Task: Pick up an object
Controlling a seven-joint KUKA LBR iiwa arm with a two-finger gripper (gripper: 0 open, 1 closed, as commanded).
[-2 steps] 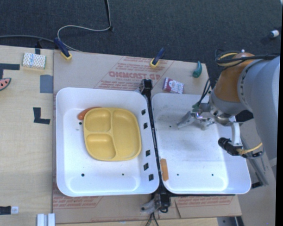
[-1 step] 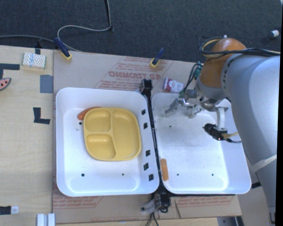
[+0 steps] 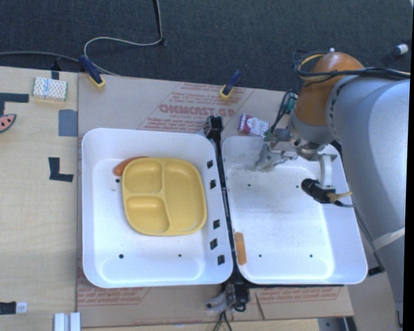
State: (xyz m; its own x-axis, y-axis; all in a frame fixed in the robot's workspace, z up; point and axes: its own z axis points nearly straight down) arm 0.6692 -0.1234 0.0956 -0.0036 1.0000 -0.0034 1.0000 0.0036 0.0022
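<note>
Bins: two shallow white bins side by side, the left bin [image 3: 95,259] and the right bin [image 3: 339,261], meeting at a black divider [image 3: 218,196], the landmark for everything below.
Yellow tray: one, a three-compartment tray [image 3: 165,196], left of the divider, in the middle of the left bin, lying flat.
Orange piece under tray: one, a small orange object [image 3: 118,168] peeking out at the tray's upper-left corner, well left of the divider; mostly hidden, so its long axis cannot be told.
Orange stick: one, a short orange stick [image 3: 240,247] touching the divider's right side, in the right bin's lower-left corner; long axis runs nearly along the divider, top end leaning slightly toward it.
Arm: one, grey with an orange band [image 3: 329,71], right of the divider.
Gripper: one [image 3: 269,160], low over the right bin's upper part, just right of the divider; cannot tell whether released or clenched.
</note>
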